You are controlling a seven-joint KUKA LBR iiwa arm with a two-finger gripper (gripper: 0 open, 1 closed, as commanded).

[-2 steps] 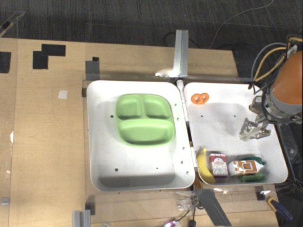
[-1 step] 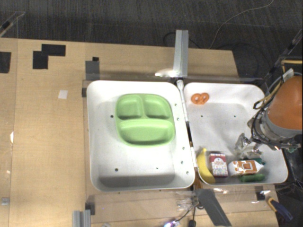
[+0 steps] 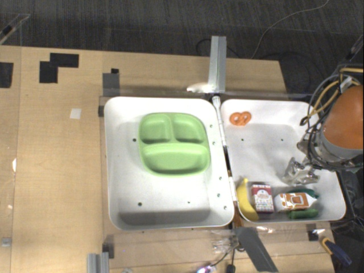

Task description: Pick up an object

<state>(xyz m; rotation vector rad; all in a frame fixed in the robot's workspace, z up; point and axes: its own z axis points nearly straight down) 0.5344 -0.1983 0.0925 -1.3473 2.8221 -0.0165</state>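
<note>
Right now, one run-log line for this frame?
gripper low in right bin | above small carton | nothing seen held | green tray in left bin

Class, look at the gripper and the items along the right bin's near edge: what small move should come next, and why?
Probably a short move toward the near edge, then down. The gripper hangs over bare bin floor, just beyond the orange carton, with nothing seen between its fingers. The carton looks like the nearest item.
</note>
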